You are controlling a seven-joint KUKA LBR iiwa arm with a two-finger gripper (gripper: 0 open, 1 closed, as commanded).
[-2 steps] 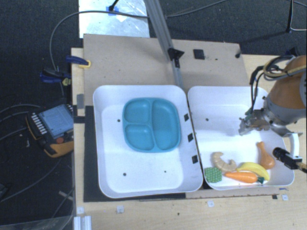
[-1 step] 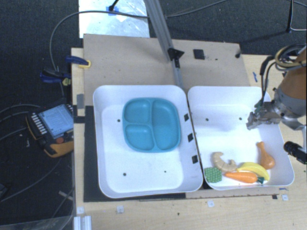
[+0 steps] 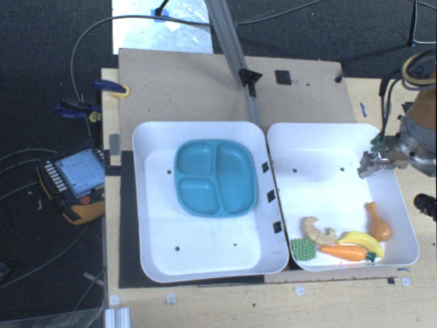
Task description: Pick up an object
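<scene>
Along the right bin's near edge: toy foods are lying clustered together
Items: a carrot [image 3: 345, 253], a banana [image 3: 362, 240], a drumstick [image 3: 377, 222], a tan piece [image 3: 318, 231], perhaps a shrimp, and a green piece [image 3: 304, 249] at the near-left corner
Right bin [image 3: 321, 176]: sitting on the surface beside the left bin, their rims touching
End effector [image 3: 374, 161]: hovering over the right bin's far-right part, well apart from the foods; holding nothing visible; whether its fingers are apart or together cannot be told
Left bin [image 3: 157, 251]: carrying a blue divided plate [image 3: 216, 178]
Surface [image 3: 177, 87]: bearing both bins
</scene>
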